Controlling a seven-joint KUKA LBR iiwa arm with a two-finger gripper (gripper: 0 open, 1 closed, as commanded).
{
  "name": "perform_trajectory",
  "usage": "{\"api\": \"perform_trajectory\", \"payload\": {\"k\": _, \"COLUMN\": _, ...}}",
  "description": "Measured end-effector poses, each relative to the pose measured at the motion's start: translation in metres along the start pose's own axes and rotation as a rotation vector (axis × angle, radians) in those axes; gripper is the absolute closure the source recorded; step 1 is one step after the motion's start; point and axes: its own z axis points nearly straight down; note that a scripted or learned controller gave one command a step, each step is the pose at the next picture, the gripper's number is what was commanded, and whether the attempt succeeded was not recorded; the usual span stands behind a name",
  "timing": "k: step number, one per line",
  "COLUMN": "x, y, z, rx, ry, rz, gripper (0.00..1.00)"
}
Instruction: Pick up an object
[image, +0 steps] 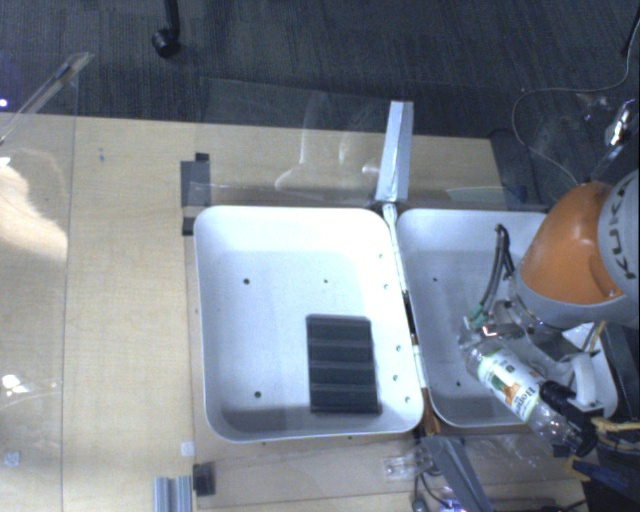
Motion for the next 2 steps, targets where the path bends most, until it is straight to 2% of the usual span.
{"api": "perform_trajectory", "payload": {"k": 1, "x": 0.0246, "y": 0.0049, "z": -0.0525, "rx": 0.003, "ry": -0.001, "rz": 0.149, "gripper": 1.0}}
{"api": "perform_trajectory", "payload": {"k": 2, "x": 0.0245, "y": 0.0049, "z": -0.0525, "rx": 0.003, "ry": -0.001, "rz": 0.149, "gripper": 0.0}}
